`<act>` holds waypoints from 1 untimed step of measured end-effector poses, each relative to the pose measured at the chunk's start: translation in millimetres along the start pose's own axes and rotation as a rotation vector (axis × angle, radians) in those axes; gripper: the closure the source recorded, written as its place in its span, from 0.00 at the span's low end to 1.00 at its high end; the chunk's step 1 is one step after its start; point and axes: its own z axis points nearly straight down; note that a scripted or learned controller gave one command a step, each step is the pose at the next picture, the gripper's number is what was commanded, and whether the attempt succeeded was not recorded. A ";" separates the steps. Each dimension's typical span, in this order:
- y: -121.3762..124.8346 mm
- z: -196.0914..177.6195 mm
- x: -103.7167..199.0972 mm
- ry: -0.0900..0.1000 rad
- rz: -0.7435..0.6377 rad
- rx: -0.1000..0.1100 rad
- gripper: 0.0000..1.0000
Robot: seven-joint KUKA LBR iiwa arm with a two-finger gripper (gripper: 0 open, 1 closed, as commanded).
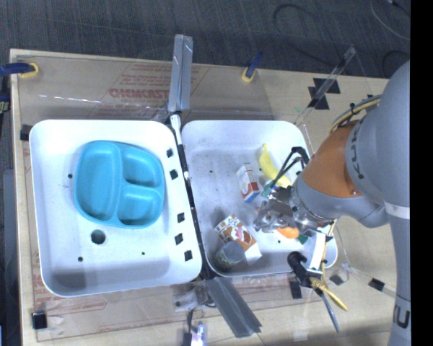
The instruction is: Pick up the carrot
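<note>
The carrot (288,232) is a small orange piece lying in the right bin (213,146), near its right wall and towards the front. My gripper (276,216) is down in that bin, right over the carrot's left end and touching or almost touching it. The wrist and its metal parts hide most of the carrot and the space under the gripper. The arm's orange band (332,170) sits just behind and to the right.
A yellow item (267,163) and a small carton (249,182) lie behind the gripper. A brown-and-white packet (237,233) and a dark round can (229,255) lie to its front left. The left bin (58,265) holds a blue divided tray (120,182).
</note>
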 end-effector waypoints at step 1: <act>0.0 0.0 0.1 0.000 0.000 0.000 0.00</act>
